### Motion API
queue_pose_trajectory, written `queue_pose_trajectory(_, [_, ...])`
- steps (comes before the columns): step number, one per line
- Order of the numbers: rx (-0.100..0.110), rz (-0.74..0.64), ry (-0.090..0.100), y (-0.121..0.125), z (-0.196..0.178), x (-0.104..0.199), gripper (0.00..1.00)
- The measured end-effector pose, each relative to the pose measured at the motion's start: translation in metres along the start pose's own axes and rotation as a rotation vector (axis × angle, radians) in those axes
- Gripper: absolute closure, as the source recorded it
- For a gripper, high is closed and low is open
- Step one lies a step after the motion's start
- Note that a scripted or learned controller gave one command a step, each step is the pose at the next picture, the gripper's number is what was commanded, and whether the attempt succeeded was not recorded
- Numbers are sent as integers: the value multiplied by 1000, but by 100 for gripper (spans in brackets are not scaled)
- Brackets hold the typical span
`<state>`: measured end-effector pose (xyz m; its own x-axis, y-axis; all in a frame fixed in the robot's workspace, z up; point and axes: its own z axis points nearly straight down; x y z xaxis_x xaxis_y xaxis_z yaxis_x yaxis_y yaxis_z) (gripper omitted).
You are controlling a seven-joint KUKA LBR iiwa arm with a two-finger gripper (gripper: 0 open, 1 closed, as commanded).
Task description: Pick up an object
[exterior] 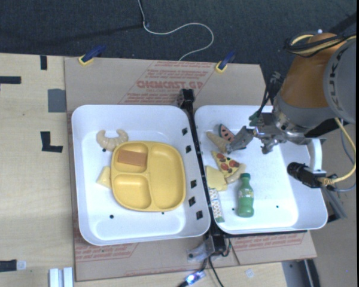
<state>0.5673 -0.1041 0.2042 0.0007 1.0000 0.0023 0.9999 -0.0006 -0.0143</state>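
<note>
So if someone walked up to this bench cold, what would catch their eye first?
Probably the yellow divided plate in the left bin, a brown slab in one compartment. Next, the grey and orange arm with its gripper above the right bin, near the green bottle and pizza slice.

Bins [90, 160] were glossy white plastic; yellow tray [161, 184] smooth matt plastic; green bottle [245, 197] shiny plastic; cardboard [167, 82] underlay matt.
</note>
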Motion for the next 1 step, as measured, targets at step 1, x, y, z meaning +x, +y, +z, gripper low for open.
queue_pose_trajectory(1, [-12,-2,-2,3,-6,0,0])
